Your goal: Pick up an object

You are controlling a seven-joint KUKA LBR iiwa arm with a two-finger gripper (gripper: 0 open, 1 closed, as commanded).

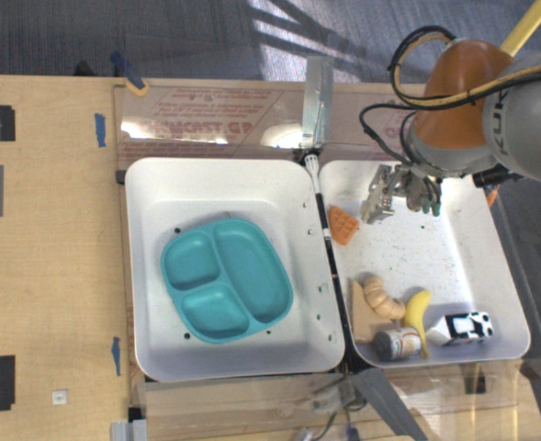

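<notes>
My gripper hangs over the back part of the right bin, its metal fingers pointing down with nothing seen between them. An orange waffle-like piece lies to its left by the bin's left wall. Along the front of the right bin lie a beige croissant, a yellow banana, a small can and a black-and-white cow toy. These sit well in front of the gripper.
The left bin holds a teal divided plate. A metal divider post stands between the bins at the back. The grey arm with its orange band reaches in from the upper right.
</notes>
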